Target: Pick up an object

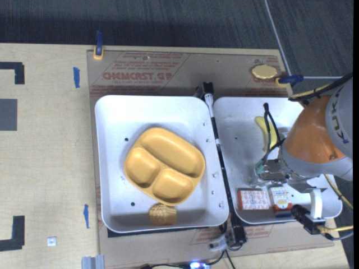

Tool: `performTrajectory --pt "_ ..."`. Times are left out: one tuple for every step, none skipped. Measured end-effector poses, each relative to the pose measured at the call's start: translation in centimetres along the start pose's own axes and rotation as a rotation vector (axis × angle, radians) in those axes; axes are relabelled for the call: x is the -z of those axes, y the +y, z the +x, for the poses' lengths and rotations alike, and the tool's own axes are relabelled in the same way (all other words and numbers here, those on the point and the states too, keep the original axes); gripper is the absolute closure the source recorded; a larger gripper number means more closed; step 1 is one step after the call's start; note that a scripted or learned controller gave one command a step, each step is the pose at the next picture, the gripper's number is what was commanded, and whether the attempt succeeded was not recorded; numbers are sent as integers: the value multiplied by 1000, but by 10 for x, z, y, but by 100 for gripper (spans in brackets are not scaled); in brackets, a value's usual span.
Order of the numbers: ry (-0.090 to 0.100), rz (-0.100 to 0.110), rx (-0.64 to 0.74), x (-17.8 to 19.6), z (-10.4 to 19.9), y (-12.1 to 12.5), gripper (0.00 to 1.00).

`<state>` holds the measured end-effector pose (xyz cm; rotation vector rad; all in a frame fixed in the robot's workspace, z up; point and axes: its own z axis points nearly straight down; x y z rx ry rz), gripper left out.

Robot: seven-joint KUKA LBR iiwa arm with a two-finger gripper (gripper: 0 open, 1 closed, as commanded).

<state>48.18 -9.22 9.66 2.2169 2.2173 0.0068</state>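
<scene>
- I see the bench [45,167], pale wood, carrying two white bins side by side; I take the left bin [109,150] as my landmark.
- The right bin [238,122] sits just beside the left bin, their rims touching along a black strip.
- The arm [320,136], grey with an orange band, hangs over the right bin, well right of the left bin.
- A yellow three-compartment tray [164,164] lies upside down in the middle of the left bin.
- A red-and-white printed packet [263,199] lies flat near the right bin's front wall, right of the left bin.
- The gripper [273,171] sits just above that packet; I cannot tell how its tool end is set.
- A yellow banana-like piece [262,128] lies in the right bin, partly behind the arm.
- A small tan woven ball [162,213] rests at the left bin's front wall, touching the tray's edge.
</scene>
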Motion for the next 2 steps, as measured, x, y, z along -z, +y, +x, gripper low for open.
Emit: performTrajectory --pt "0 0 0 0 0 0 0" --pt "2 6 0 -11 1 -2 0"
